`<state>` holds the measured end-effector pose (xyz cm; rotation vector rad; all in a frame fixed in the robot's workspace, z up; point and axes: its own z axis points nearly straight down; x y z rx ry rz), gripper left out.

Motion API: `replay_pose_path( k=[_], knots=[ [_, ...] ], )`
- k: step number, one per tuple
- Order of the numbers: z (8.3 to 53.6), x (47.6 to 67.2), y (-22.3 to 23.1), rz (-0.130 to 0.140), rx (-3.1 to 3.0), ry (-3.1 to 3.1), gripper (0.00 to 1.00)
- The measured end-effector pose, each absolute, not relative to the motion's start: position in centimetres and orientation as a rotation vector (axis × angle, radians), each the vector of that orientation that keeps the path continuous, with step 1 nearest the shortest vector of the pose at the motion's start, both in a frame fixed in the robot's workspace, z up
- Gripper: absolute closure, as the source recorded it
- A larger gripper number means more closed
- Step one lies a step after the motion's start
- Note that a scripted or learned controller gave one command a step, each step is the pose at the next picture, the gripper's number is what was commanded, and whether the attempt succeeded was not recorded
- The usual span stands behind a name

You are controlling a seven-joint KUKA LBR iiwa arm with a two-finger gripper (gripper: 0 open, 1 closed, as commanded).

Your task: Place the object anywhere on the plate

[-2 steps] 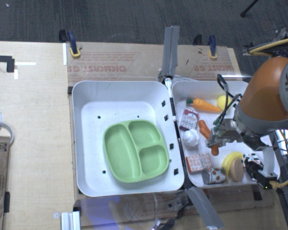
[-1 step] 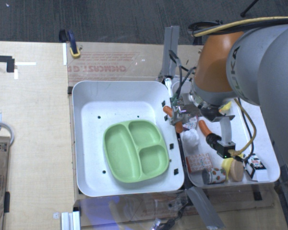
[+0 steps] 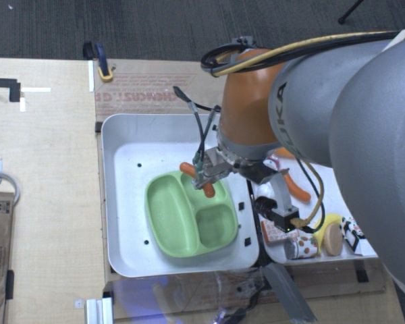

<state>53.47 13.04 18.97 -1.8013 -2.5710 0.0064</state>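
From the overhead camera you are looking down at the arm (image 3: 304, 106) reaching in from the right over the left bin (image 3: 121, 154), its orange band sitting above the wrist. The gripper (image 3: 204, 175) is hanging over the upper right edge of the green plate (image 3: 182, 218), a divided dish lying inside that left bin. An orange carrot-like object (image 3: 197, 179) is showing at the gripper: one end is sticking out to the upper left of the fingers and the other end is poking out below them, over the plate's rim near its dividing ridge. The fingers are sitting on either side of the object's middle, so they appear to be clenching it, though the wrist is hiding part of the contact. In the right bin (image 3: 364, 252) you are seeing a second orange piece (image 3: 298, 189), a small can (image 3: 301, 246), a yellow item (image 3: 332, 223) and a tan round item (image 3: 332, 240), all well apart from the gripper.
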Motion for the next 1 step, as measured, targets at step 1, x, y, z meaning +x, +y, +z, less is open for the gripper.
replay_pose_path(
  k=[1],
  knots=[
    [18.97,53.48,13.03,0.006,-1.801,-2.571,0.00]
  ],
)
